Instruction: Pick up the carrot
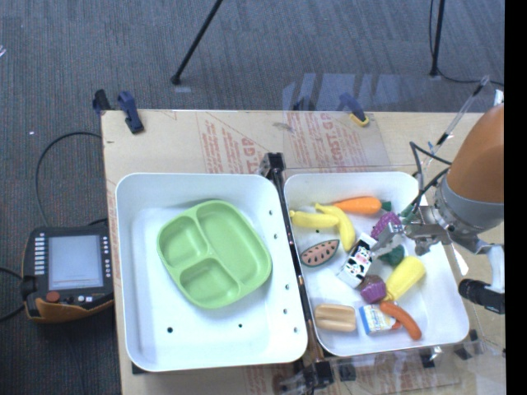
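Camera view: looking down at a slant on a table (206,138) carrying two shallow white bins side by side.
Left bin (132,220): holds a green divided plate (214,253) with three compartments, lying a little askew.
Right bin (457,319): crowded with toy food.
Carrot (356,206): orange, lying on its side near the far wall of the right bin, its green top end pointing left, just beyond the bananas and apart from the gripper.
Bananas (325,220): yellow, just in front of the carrot, curving down toward the middle of the bin.
Watermelon slice (319,253): beside the bananas, toward the bin's left wall.
Milk carton (356,264): black-and-white cow pattern, tilted, near the middle of the bin.
Purple pieces: one (385,225) close under the gripper, another (373,288) further toward the near side.
Yellow corn-like piece (405,277): just right of the lower purple piece.
Hot dog bun (336,318): at the near left of the right bin.
Orange sausage-shaped piece (402,319): by the near wall, next to a small blue and white box (375,319).
Arm (482,171): reaches in from the right, orange band above a grey wrist.
Gripper (394,239): low over the middle of the right bin, by the upper purple piece.
Fingers: I cannot tell whether they are spread or closed, or gripping anything.
Handheld screen unit (70,270): on the floor left of the table.
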{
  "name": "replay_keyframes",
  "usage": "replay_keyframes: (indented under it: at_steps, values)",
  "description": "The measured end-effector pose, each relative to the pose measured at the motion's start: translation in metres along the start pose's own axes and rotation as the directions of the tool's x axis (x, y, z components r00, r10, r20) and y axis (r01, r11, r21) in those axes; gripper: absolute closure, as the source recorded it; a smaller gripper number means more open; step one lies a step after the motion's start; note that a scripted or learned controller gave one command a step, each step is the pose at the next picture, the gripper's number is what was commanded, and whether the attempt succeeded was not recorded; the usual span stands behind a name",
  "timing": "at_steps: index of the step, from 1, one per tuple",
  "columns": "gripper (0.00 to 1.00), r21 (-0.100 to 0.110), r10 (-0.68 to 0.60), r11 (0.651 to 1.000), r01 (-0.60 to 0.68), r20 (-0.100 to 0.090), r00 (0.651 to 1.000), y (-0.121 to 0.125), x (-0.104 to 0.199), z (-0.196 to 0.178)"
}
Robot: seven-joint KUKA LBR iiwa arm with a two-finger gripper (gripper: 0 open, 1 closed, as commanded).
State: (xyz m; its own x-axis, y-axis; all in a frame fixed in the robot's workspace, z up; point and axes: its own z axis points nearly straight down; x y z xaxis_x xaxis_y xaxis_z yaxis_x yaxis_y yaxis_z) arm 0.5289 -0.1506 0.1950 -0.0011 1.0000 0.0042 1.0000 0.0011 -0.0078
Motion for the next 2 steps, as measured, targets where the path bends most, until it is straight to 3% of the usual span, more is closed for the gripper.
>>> replay_keyframes:
  at_steps: [1,2]
  values:
    - [0.0,-0.001,-0.125,0.992,0.125,0.001,0.992,0.06,0.02,0.039]
    - [0.0,-0.006,0.021,1.0,-0.021,0.003,1.0,0.106,-0.016,0.092]
